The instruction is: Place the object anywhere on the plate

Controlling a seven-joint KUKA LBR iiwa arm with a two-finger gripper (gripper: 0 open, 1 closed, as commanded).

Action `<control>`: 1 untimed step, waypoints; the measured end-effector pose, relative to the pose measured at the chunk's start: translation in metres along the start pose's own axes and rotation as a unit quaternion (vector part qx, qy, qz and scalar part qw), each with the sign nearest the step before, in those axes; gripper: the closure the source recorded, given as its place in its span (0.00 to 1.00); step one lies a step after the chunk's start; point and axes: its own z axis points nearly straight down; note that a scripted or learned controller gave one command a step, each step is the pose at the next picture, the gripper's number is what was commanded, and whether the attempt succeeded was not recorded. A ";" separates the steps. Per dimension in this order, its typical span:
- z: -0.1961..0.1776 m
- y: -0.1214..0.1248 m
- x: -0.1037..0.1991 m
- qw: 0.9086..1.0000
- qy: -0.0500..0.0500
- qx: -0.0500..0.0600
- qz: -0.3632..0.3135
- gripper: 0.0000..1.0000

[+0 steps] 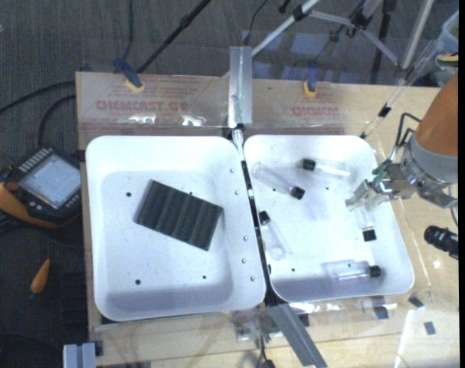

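Note:
The plate (178, 215) is a dark, ridged rectangle lying at a slant in the middle of the left bin (109, 282). Several clear vials with black caps lie scattered in the right bin (293, 286): one at the back (326, 166), one left of centre (278, 181), one along the left wall (273, 238), one at the front right (348, 270). Another vial (366, 225) lies just below my gripper (364, 196), which hangs low over the bin's right side, far from the plate. Nothing is visibly held.
A metal divider (251, 205) runs between the two bins. The arm's orange band (445, 125) and grey wrist come in over the right rim. A handheld pendant (40, 182) lies on the floor to the left, and tripod legs (347, 18) stand behind the bench.

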 end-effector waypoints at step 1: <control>0.004 0.038 0.056 0.997 -0.001 0.001 0.083 1.00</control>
